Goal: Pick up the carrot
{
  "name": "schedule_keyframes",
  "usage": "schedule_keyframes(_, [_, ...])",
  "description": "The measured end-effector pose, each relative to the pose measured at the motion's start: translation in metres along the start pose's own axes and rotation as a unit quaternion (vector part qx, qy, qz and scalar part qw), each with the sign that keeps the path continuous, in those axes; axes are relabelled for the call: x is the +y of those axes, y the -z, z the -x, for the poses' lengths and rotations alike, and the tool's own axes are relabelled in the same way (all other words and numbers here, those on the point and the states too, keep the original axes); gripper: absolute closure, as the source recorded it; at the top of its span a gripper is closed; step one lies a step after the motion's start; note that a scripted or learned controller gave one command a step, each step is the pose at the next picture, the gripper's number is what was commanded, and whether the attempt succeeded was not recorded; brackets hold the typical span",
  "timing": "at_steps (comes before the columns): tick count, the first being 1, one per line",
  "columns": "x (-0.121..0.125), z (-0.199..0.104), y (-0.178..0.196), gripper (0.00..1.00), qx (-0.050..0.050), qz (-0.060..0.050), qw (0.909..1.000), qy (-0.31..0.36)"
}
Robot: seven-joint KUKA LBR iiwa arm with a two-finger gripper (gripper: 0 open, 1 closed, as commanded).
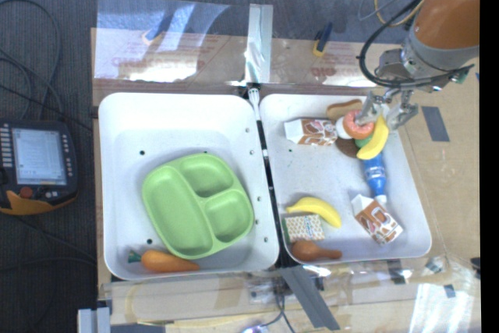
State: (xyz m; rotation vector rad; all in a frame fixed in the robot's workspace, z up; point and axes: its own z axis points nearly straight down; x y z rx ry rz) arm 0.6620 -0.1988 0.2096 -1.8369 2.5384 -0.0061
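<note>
The carrot (163,261) lies in the left bin (117,129), in its near-left corner, close along the near wall and just beside the green divided plate (199,204); the far half of that bin's floor is bare, open room above the plate; the right bin (417,234) is crowded along its far and near edges, with a bare patch in the middle. Counted: one carrot, one plate, two bananas (316,210) (375,141), one blue bottle (375,175), two bins. The arm (448,8) reaches in from the right, wrist pointing down over the right bin's far-right corner; the pincer (391,110) hangs there with its fingers narrowly apart, nothing seen between them, well apart from the carrot.
</note>
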Motion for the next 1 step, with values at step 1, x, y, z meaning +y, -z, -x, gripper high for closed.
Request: schedule_keyframes(1, [-0.014,-0.0185,0.0003,1.0,-0.001,0.003,0.9881,0.154])
